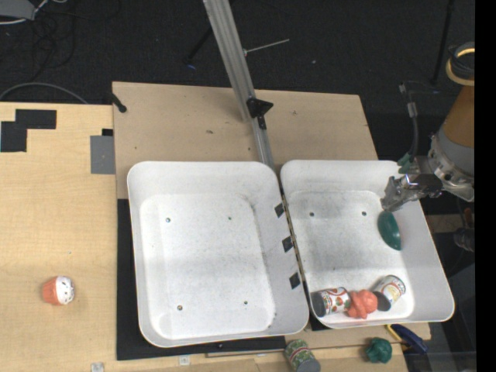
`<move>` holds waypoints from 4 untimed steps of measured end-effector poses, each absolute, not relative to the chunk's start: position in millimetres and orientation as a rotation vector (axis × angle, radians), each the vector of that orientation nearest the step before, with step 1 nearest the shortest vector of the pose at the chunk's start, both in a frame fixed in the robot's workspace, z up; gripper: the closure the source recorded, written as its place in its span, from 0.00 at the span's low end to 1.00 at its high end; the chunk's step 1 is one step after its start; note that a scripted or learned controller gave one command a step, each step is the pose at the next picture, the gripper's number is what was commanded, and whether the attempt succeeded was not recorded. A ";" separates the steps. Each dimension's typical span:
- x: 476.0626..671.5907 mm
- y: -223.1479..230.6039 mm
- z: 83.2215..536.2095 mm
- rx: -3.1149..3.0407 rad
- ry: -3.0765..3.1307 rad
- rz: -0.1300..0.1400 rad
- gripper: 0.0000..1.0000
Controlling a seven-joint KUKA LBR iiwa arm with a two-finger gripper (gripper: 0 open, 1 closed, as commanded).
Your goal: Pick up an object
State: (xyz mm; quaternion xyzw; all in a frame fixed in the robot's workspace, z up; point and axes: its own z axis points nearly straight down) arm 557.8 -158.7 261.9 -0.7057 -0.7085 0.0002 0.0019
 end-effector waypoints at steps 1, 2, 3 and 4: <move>558.0 -101.9 263.0 -2.212 -2.224 0.000 1.00; 548.0 -41.2 260.8 -2.212 -2.223 0.002 1.00; 542.8 10.7 261.9 -2.211 -2.224 0.003 1.00; 542.6 59.5 252.9 -2.212 -2.221 0.006 1.00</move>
